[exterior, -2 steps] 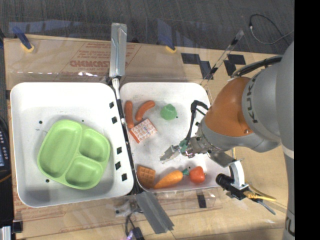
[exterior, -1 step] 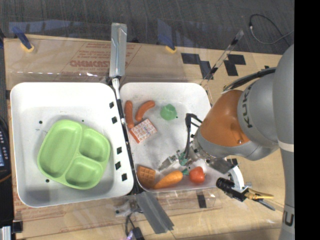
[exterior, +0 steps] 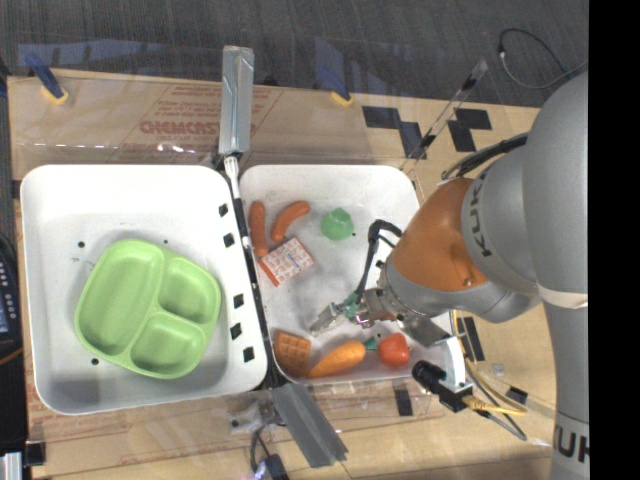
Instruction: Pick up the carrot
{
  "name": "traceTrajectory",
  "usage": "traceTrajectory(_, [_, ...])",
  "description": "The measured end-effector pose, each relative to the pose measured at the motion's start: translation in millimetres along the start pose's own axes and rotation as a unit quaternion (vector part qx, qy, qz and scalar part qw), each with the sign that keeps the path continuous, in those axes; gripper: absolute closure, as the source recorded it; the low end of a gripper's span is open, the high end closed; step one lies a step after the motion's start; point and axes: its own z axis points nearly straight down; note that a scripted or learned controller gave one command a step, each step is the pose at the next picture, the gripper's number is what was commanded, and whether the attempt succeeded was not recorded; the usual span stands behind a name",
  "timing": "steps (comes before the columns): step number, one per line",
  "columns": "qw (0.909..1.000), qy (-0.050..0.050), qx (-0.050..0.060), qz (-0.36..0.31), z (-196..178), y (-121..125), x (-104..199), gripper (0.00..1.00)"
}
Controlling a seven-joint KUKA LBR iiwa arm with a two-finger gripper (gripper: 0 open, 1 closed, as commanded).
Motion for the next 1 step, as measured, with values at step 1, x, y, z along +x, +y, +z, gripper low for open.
traceTrajectory(1, [0.9974,0.002,0.002,-0.072,-46.7,-0.8,4.7,0.00])
